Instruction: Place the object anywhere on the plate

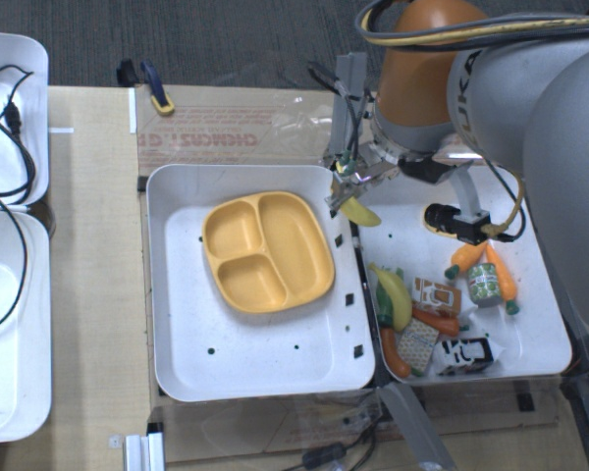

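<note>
The wooden tabletop (88,263) carries a taped sheet with mirrored red lettering, too faint to read surely. The left white plastic bin (177,361) holds a yellow three-compartment plate (267,250), with open floor all round it. The right white bin (540,341) holds a heap of toy foods along its near side, some with small unreadable labels. The gripper (346,186) hangs over the shared rim, its fingers closed on a small yellow banana-shaped piece (361,214), just right of the plate.
</note>
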Motion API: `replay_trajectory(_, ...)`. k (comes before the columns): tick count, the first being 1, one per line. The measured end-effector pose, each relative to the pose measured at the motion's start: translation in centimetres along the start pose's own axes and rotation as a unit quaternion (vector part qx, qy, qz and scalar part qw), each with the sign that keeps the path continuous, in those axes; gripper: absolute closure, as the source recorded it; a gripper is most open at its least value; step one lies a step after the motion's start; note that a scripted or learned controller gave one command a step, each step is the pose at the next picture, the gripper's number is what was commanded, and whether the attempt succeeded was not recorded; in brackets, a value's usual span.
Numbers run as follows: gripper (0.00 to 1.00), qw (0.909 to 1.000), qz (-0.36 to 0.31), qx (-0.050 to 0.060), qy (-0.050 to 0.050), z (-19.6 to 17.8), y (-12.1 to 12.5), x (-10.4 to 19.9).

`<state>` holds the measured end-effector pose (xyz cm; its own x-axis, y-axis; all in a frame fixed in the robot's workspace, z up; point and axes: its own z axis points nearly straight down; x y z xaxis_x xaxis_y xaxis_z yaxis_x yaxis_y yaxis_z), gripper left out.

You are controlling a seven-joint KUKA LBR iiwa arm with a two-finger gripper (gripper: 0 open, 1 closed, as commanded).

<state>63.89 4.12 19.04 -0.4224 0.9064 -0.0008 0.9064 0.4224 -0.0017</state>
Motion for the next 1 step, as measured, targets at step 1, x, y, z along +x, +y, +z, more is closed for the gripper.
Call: replay_trajectory(1,1.0,0.9939,0.11,0.002,0.001,0.05,-4.48,3.48)
